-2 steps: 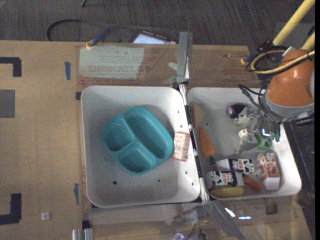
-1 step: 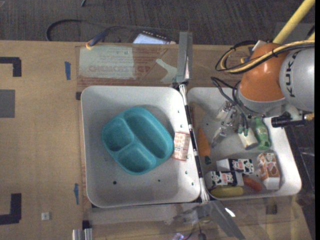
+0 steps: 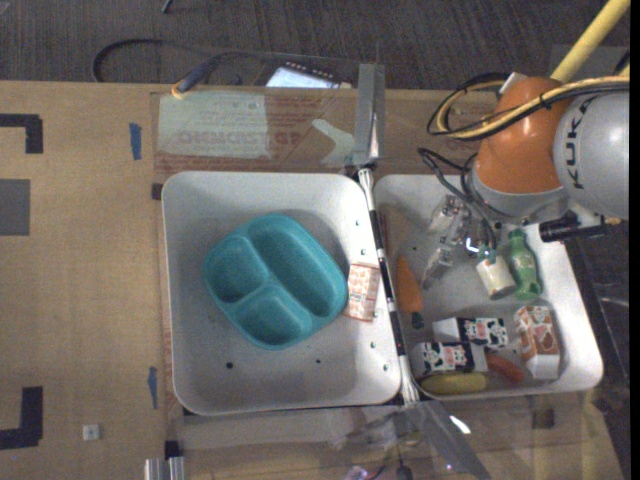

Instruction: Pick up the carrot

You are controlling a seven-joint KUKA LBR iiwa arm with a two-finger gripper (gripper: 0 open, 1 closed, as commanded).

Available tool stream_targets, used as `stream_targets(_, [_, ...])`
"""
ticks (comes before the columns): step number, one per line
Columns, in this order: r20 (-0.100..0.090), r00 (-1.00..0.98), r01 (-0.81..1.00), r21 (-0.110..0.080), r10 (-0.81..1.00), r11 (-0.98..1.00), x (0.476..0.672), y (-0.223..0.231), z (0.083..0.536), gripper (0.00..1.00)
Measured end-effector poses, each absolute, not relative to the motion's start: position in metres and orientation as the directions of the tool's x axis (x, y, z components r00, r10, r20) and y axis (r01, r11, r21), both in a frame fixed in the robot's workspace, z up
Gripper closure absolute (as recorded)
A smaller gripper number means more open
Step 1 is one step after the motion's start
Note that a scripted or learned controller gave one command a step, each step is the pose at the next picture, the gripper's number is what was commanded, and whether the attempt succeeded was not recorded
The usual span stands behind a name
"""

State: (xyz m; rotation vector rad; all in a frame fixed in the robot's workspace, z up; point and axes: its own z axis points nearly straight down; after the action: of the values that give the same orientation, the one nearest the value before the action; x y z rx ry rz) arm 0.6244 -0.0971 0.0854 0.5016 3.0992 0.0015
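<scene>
The carrot [image 3: 407, 284] is a slim orange piece lying lengthwise along the left wall of the right bin [image 3: 585, 363]. My gripper [image 3: 447, 250] hangs over the upper middle of that bin, under the orange wrist band, a short way right of the carrot and above it. Its fingers [image 3: 437, 267] stand open with nothing between them, and they do not touch the carrot.
A green bottle [image 3: 522, 261] and a white cup [image 3: 494, 276] lie right beside the gripper. Cow-print cartons [image 3: 482, 330], a juice box [image 3: 536, 334] and a yellow banana [image 3: 456, 382] crowd the bin's front. The left bin [image 3: 190, 368] holds a teal divided plate [image 3: 275, 280] and a packet [image 3: 362, 291].
</scene>
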Motion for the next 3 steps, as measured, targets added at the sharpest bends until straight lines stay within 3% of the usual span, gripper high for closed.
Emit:
stream_targets(1, [-0.007,-1.000,-0.019,0.002,-0.019,1.000,0.627,-0.103,0.086,0.00])
stream_targets(2, [-0.002,-0.991,-0.136,0.002,-0.136,0.991,0.593,-0.057,0.183,0.00])
stream_targets(3, [0.002,-0.959,-0.284,0.004,-0.284,0.959,0.605,-0.121,0.095,0.00])
